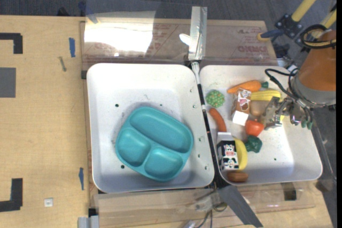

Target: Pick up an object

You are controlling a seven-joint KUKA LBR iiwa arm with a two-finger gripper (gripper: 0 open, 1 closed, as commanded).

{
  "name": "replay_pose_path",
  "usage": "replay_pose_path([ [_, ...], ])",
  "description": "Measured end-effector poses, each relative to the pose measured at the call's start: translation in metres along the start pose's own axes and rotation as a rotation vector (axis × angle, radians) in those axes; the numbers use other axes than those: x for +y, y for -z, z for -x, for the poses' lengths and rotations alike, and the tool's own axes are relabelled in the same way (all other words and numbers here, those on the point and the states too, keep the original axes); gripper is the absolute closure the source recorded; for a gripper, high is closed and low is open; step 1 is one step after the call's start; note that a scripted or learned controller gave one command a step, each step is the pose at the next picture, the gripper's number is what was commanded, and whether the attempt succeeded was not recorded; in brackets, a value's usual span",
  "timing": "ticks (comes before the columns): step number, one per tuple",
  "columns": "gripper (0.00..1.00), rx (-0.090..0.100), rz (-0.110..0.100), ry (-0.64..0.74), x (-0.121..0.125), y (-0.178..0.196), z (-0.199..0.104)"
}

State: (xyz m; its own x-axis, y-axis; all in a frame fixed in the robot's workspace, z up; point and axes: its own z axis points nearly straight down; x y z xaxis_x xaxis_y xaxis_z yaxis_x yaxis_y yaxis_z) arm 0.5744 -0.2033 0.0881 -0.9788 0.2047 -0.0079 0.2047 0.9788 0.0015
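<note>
fixed overhead camera, slanted down on both bins [96, 83].

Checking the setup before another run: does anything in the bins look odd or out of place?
Mostly tidy. The teal tray sits askew in the left bin, and the toy food is crowded toward the right bin's left side. No visible spill or damage.

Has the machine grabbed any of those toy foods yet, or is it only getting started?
Nothing looks picked up yet. The toy foods, such as the carrot, banana and tomato, all lie in the right bin. The gripper is down among them by the banana, with nothing clearly between its fingers. Grasping and lifting one remain.
</note>
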Motion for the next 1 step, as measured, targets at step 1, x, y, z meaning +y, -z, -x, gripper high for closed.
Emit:
replay_pose_path([
  [1,0.0,-0.001,-0.001,-0.001,-0.0011,-0.0002,-0.0001],
])
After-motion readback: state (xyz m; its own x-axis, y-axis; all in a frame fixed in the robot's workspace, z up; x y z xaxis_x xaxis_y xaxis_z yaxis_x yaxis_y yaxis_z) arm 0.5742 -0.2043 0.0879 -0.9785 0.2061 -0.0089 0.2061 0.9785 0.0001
